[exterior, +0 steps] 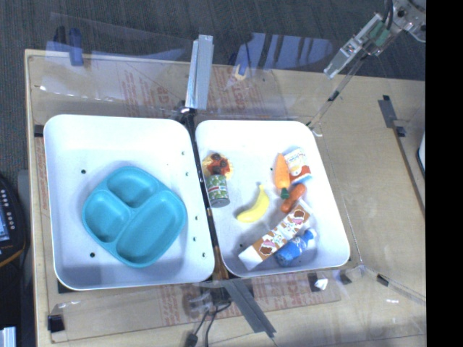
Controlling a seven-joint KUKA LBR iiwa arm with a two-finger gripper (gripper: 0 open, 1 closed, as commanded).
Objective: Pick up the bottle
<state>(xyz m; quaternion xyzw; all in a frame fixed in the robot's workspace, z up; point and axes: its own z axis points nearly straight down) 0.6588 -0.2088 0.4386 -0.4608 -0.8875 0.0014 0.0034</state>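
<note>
The blue crumpled plastic bottle (295, 250) lies on its side at about five o'clock in the right-hand shallow white bin (329, 194), touching the long printed carton (277, 236) beside it, a crowding likely to hamper a clean approach. The end effector (362, 45) hangs at the one o'clock corner of the view, well clear of the bench (376, 194); its opening cannot be told. The blue three-compartment plate (134, 215) sits in the left bin (65, 143), apart from the clutter.
</note>
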